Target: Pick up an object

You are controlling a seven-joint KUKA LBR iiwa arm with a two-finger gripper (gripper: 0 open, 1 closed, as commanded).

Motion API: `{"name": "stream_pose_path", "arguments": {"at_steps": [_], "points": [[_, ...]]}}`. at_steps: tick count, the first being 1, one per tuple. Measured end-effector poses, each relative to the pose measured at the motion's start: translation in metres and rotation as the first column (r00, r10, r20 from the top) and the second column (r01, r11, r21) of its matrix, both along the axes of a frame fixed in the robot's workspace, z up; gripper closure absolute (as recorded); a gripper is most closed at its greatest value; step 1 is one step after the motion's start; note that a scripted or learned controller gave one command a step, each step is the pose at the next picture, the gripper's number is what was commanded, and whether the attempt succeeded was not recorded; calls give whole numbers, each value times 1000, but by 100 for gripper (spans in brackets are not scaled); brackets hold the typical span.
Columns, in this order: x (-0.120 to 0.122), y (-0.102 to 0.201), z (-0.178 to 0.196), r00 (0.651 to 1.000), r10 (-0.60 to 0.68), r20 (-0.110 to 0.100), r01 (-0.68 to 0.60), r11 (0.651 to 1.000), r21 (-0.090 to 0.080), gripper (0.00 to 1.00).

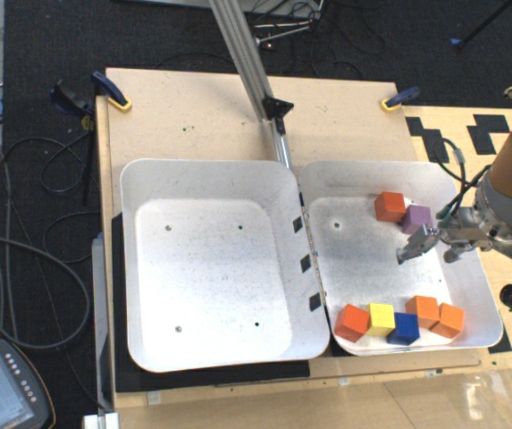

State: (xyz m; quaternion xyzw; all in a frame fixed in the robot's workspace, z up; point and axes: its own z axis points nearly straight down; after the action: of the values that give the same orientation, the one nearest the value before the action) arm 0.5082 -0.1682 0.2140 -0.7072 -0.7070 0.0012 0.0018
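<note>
Clamps [113, 92] pinned the surface [202, 114] at its far corners, and at the nine o'clock side lay the left bin [135, 239], bearing only specks and a few dark dots. Past the divide sat the right bin [327, 222], where all the blocks were. At its six o'clock rim a row ran across: an orange block [353, 321], a yellow block [381, 315], a blue block [406, 328], then two more orange blocks [438, 314] touching one another. Toward twelve o'clock in that bin an orange cube [390, 206] stood touching a purple block [416, 216] on its three o'clock side.

The claw [427, 242] hung from the grey arm [506, 195] that came in from three o'clock. It sat just beside the purple block, which lay at roughly eleven o'clock from it, nearly touching. Whether its fingers were released or clenched could not be told; nothing showed clearly between them, so no grasp could be claimed. The purple block looked the likeliest target, being nearest, with the orange cube just beyond it on the same bearing. The blocks looked about cubic, so no long axis mattered much. The crowding of the two might spoil a clean pinch.

No brand, label or legible writing appeared; only black square markers [434, 137] on the surface at two o'clock.
</note>
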Motion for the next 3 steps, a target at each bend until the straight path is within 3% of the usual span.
{"name": "stream_pose_path", "arguments": {"at_steps": [2, 3], "points": [[2, -4, -115, 1000, -1, -1, 1, 1000, 1, 0], [4, -5, -102, 1000, -1, 6, 1, 1000, -2, 100]]}}
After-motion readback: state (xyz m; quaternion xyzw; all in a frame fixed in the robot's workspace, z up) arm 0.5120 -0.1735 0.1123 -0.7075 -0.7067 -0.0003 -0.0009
